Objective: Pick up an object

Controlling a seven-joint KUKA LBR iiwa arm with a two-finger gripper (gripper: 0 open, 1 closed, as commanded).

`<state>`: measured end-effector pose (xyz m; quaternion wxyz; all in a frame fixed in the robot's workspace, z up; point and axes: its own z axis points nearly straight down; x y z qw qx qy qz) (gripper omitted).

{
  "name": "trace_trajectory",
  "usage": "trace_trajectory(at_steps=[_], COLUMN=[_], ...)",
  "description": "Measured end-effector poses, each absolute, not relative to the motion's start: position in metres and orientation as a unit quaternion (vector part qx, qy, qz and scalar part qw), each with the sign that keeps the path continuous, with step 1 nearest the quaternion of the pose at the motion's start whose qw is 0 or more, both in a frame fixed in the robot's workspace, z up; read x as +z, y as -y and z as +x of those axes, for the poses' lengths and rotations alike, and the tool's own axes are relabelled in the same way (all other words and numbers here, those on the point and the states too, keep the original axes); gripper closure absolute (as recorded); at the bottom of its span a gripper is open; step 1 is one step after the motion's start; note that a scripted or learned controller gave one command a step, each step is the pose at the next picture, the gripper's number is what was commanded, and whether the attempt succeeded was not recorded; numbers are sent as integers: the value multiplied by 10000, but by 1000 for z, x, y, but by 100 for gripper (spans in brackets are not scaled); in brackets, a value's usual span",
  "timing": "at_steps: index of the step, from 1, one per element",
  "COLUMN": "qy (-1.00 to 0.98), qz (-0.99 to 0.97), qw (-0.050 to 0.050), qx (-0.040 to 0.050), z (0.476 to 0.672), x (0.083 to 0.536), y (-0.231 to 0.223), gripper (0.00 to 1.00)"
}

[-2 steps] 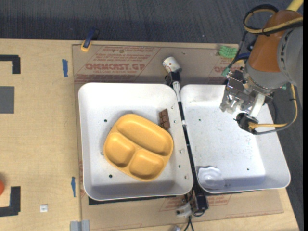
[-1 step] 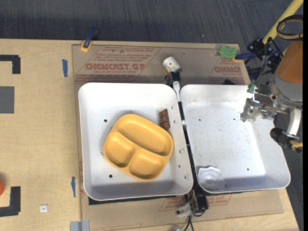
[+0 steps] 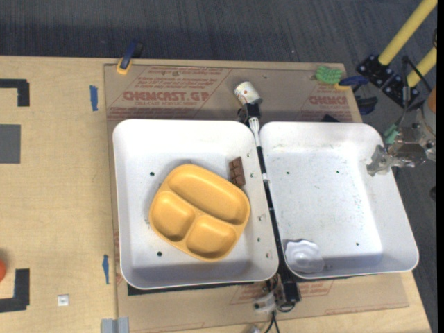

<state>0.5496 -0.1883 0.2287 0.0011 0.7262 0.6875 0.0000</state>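
A yellow divided plate [image 3: 200, 211] lies tilted in the left bin [image 3: 139, 144]. A small brown block [image 3: 236, 172] rests against that bin's right wall, just beyond the plate. A pale, clear crumpled object [image 3: 304, 255] sits in the near left corner of the right bin [image 3: 326, 186]. My gripper [image 3: 388, 155] hangs at the right bin's right rim, far from all three objects, with nothing visibly in it.
A ridge where the two bins meet runs down the middle [image 3: 267, 200]. A white knob with a cable [image 3: 245, 92] sits behind the bins on the cardboard sheet. Yellow and black fixtures [image 3: 395, 54] stand at the back right, close to the arm.
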Motion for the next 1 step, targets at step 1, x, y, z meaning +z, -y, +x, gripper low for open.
trace_trajectory(at_steps=[1], qy=[-6376], qz=[7704], qw=[-4], qx=[-1], z=[565], x=[181], y=[222], gripper=[100])
